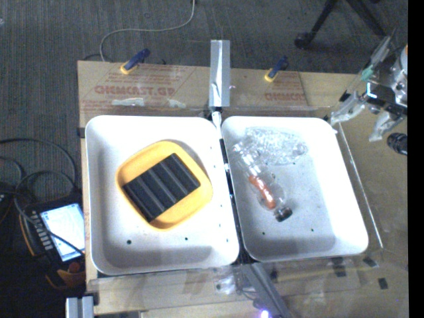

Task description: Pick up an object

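A yellow, rounded-square object with a black ribbed top (164, 183) lies in the left bin (106, 244), turned at an angle. In the right bin (331, 237) a clear plastic bottle with orange contents and a dark cap (265, 189) lies on its side, cap toward the front. Behind it, crumpled clear plastic (275, 144) touches the bottle's far end. My gripper (379, 105) is at the view's right edge, outside and behind the right bin's far right corner, well away from every object. Nothing shows in it.
A vertical metal post (219, 75) stands behind the seam between the bins. Two blue-and-yellow clamps (134, 61) (276, 67) hold the cardboard backing. Cables and a small device (56, 227) lie on the floor at left.
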`<state>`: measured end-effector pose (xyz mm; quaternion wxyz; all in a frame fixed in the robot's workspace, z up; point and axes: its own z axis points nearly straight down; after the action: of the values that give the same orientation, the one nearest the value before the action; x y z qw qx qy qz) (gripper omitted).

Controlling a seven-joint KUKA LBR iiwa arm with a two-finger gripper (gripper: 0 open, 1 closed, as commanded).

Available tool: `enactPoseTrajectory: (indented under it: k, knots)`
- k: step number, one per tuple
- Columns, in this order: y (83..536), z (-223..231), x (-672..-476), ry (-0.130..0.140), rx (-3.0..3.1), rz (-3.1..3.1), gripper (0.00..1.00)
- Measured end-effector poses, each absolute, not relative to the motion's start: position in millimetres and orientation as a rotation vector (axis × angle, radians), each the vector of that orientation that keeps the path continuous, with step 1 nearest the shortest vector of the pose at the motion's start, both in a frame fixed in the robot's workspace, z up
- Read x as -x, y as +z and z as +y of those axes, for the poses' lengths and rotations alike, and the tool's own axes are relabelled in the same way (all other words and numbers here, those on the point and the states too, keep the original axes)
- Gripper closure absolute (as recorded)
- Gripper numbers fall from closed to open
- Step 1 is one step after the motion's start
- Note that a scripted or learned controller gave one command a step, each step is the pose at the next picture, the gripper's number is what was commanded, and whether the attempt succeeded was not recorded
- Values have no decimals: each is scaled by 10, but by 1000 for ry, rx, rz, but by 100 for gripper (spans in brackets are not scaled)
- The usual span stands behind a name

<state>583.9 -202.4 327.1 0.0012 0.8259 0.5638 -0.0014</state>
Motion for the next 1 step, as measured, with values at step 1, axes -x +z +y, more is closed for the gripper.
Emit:
enactPoseTrajectory:
  k: [1]
  knots:
    - [1884, -1335, -5730, -4, -2557, 1831, 0]
